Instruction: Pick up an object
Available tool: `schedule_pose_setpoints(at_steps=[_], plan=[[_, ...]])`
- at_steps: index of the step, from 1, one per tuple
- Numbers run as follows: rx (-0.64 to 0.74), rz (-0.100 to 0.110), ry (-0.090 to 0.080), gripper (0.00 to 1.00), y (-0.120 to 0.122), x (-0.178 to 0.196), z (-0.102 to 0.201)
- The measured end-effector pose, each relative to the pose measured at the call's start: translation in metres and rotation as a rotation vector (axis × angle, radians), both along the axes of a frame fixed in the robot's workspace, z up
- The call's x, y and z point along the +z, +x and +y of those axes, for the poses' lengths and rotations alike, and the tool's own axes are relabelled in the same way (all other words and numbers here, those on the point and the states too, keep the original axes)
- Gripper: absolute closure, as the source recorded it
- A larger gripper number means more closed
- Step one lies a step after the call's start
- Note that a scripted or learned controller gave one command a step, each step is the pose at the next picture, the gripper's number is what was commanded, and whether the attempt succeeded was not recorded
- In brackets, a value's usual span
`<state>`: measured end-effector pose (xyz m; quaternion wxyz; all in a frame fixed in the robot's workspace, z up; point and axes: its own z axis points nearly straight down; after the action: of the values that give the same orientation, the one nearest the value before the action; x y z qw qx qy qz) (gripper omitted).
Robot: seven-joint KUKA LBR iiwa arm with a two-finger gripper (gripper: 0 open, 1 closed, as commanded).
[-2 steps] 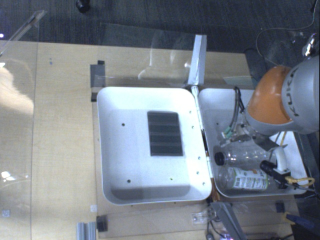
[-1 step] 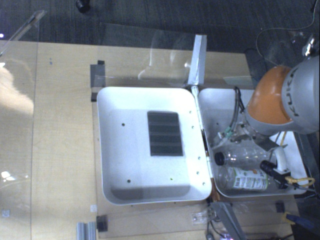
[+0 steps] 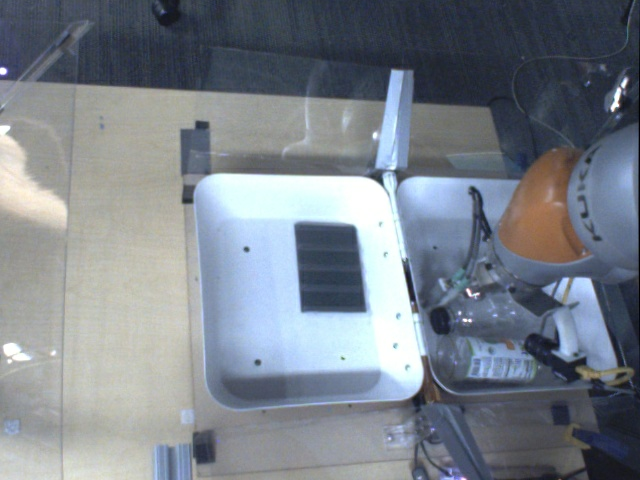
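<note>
Tool [image 3: 468, 286] was low in right bin [image 3: 432, 213], near clear bottle [image 3: 487, 319]; spread or pressed together, could not tell. Nothing seen lifted; pick judged outstanding.

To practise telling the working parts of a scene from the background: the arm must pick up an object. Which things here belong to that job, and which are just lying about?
Belongs to the job:
- gripper, low over the right bin
- black-capped clear bottle
- labelled bottle

Just lying about:
- left bin
- dark ribbed panel on its floor
</note>
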<state>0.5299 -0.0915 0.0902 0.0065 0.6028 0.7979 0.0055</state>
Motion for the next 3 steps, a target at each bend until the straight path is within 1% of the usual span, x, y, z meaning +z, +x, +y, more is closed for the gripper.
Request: schedule_pose_setpoints(at_steps=[1,2,3], plan=[[0.001,-0.009,0.000,1.00,0.003,0.013,0.001],[0.001,-0.008,0.000,0.00,0.003,0.013,0.001],[0.027,0.000,-0.003,0.00,-0.003,0.000,0.003]])
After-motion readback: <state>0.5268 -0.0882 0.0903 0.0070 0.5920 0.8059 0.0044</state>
